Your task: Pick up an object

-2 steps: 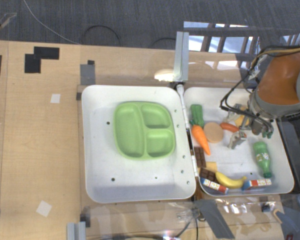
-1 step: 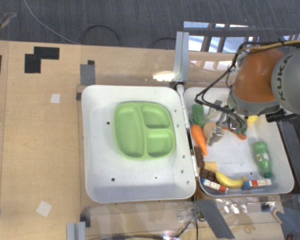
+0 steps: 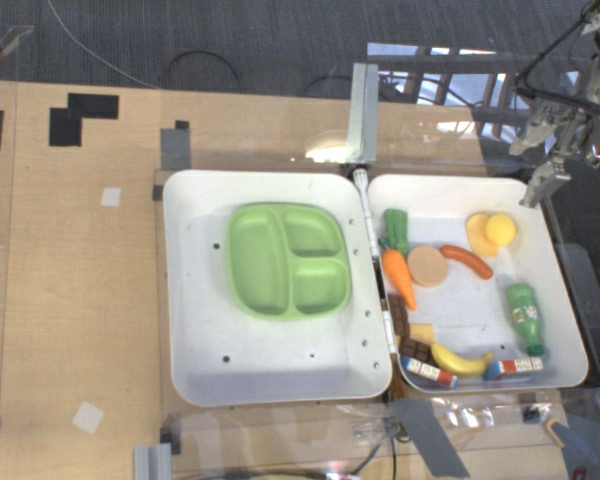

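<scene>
The right bin (image 3: 560, 298) holds several toy foods. An orange carrot (image 3: 400, 276) and a green vegetable (image 3: 395, 230) lie along its left wall. Beside them are a tan round disc (image 3: 428, 266), a red sausage (image 3: 467, 260) and a yellow lemon (image 3: 494, 230). A green bottle (image 3: 525, 316) lies at the right, and a banana (image 3: 458, 359) rests at the front. My gripper (image 3: 546, 164) hangs above the bin's back right corner, apart from every object and with nothing seen in it.
The left bin (image 3: 195, 348) bears a green divided plate (image 3: 286, 259). Brown chocolate pieces (image 3: 400, 320) and small coloured blocks (image 3: 510, 367) lie along the right bin's front. A metal post (image 3: 363, 108) stands behind the seam between the bins.
</scene>
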`<state>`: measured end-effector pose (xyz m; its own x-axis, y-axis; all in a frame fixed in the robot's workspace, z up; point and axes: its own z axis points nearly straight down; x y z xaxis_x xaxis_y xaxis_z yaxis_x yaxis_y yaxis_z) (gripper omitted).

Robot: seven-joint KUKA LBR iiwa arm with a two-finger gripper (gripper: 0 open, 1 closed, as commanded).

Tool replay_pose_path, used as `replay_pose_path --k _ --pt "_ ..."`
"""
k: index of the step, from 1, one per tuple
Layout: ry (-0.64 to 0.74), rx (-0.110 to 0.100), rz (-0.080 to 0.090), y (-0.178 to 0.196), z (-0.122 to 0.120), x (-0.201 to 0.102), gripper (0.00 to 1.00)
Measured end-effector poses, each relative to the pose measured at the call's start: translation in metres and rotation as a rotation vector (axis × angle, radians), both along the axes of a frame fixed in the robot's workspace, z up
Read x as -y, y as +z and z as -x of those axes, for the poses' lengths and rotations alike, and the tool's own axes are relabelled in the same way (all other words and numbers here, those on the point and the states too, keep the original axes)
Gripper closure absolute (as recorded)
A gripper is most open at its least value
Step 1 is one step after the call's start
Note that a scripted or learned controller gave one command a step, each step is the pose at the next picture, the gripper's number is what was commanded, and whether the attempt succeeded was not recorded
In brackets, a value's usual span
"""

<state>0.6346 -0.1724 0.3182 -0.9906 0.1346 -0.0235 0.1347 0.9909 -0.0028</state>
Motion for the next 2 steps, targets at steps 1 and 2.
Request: replay_pose_path --k 1,2 --pt "0.092 -0.025 -0.007 -0.172 0.026 0.031 0.00" --pt "-0.031 -0.009 -0.004 -0.229 0.014 0.015 0.00"
